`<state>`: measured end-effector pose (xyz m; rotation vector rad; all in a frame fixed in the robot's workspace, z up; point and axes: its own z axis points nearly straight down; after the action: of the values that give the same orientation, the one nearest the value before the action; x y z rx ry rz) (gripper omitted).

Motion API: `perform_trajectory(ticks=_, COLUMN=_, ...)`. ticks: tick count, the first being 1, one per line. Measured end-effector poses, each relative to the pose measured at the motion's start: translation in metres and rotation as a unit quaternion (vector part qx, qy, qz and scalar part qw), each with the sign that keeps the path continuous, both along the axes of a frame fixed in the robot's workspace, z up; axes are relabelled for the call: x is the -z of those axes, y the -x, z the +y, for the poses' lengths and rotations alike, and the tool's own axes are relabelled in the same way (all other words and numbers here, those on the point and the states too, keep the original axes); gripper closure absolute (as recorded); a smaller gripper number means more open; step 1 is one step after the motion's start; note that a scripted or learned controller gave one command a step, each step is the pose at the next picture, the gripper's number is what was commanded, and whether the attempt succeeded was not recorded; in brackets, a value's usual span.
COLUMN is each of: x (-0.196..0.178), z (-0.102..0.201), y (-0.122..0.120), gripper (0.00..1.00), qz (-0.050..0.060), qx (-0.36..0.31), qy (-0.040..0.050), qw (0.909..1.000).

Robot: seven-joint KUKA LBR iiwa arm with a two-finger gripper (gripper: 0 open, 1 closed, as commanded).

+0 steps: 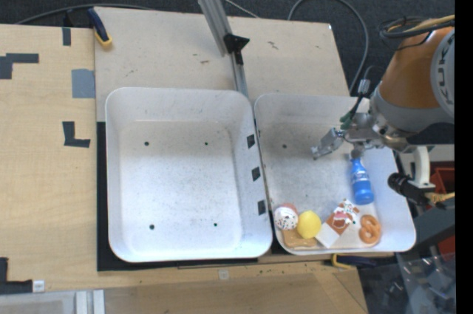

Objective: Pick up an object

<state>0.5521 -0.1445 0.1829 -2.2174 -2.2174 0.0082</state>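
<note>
My gripper (323, 147) hangs over the upper middle of the right bin (295, 120), on the grey and orange arm that comes in from the right. Nothing shows in it. A blue bottle (361, 184) lies just to its lower right, pointing toward the bin's front. Along the front wall sit a white and brown ball (286, 217), a yellow lemon-like object (309, 223), a tan piece (295, 238), a white block (327, 236), a red and white object (344, 214) and an orange pretzel-shaped object (369, 229).
The left bin (133, 113) stands beside the right one, sharing a raised wall. A metal pole (214, 2) slants down to the back edge between the bins. A black cable (347, 9) loops behind the right bin.
</note>
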Motion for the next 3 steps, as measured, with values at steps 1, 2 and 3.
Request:
perform_trajectory(ticks=1, x=0.046, z=-0.005, y=0.003, gripper=0.0, qz=0.0, qx=0.0, qy=0.0001, qw=1.0)
perform_trajectory(ticks=2, x=0.096, z=-0.005, y=0.003, gripper=0.0, qz=-0.003, qx=0.0, qy=0.0011, qw=1.0)
perform_trajectory(ticks=3, x=0.084, z=-0.004, y=0.003, gripper=1.0, qz=-0.003, qx=-0.001, qy=0.0003, qw=1.0)
